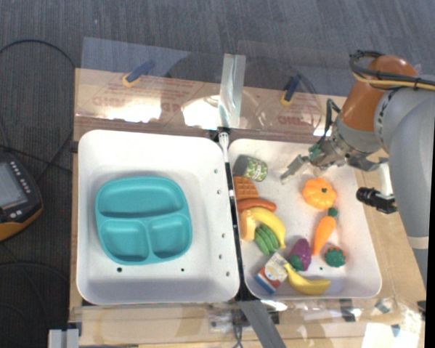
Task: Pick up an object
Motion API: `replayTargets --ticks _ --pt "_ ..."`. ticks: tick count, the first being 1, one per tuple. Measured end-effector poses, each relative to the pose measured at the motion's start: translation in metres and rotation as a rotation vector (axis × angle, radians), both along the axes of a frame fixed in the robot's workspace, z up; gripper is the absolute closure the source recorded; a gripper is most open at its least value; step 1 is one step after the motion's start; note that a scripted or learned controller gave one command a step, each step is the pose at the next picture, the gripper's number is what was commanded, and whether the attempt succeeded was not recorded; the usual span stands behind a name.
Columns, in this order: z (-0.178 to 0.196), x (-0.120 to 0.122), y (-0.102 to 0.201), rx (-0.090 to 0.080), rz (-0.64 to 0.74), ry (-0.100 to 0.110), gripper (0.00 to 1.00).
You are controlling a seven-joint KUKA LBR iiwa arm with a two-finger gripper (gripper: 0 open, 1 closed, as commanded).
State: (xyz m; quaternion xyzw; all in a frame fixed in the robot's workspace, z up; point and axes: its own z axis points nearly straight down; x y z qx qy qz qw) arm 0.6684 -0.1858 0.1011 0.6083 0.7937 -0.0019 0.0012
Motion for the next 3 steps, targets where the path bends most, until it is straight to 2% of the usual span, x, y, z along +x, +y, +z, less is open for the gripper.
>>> replayTargets --ticks 1,2,3 --pt "-0.011 -0.049 -0.024 0.002 0.010 -0.011 0.00" --pt "-0.002 -0.048 -0.023 -0.001 0.012 -0.012 1.00" --pt "0.110 -0.027 0.038 0.003 -0.021 0.000 1.00"
